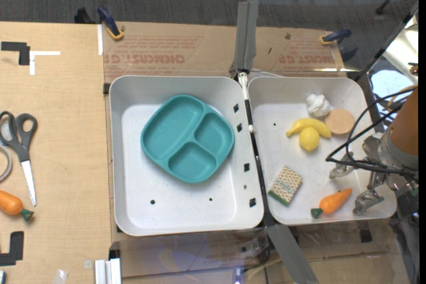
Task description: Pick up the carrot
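Orange shows twice on this table (60, 143): a stray carrot-like toy (11, 203) lies at the far left below the scissors (20, 143), while past the teal divided plate (188, 138) in the left bin (120, 163), the carrot (331, 202) lies near the front wall of the right bin (259, 143), between a patterned packet (285, 184) and the pincer (356, 186). The pincer hangs just right of the carrot with fingers spread and nothing between them. A grasp here could likely slip or jam, since the carrot lies tilted close to the rim; open room lies toward the packet and behind, before the banana (308, 132).
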`<state>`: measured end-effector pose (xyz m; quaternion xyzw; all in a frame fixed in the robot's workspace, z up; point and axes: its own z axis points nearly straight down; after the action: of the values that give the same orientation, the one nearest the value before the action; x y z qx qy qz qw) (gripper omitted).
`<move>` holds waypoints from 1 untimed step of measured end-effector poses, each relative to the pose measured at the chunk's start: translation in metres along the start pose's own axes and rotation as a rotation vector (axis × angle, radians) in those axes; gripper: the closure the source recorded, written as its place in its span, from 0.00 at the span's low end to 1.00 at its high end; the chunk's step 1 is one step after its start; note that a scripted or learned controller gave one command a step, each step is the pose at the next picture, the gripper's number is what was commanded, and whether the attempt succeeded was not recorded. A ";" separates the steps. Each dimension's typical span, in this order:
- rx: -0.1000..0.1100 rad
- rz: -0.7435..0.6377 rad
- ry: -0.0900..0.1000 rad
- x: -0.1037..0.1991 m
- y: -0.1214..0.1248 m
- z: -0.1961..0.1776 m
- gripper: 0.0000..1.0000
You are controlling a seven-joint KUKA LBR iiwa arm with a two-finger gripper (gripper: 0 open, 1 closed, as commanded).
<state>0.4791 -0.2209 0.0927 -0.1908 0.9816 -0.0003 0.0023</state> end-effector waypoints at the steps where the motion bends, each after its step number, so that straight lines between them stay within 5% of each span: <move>1: -0.003 -0.334 0.002 -0.032 0.051 0.001 0.00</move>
<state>0.4901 -0.1619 0.0918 -0.3514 0.9362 0.0006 0.0011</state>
